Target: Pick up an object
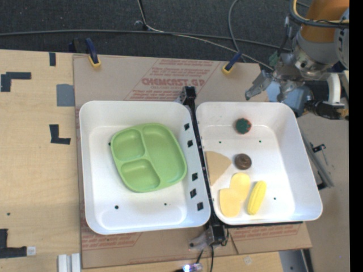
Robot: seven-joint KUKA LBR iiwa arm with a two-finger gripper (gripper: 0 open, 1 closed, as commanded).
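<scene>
The gripper (266,86), fingers spread and empty, hangs at two o'clock beyond the right bin (295,130); descending there, it would probably strike that rim.

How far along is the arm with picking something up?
Nothing looks done yet. The gripper is above the far rim of the right bin, with nothing between its fingers. The corn cob, brown disc and green ball all lie in that bin. Descending, gripping and lifting remain.
</scene>
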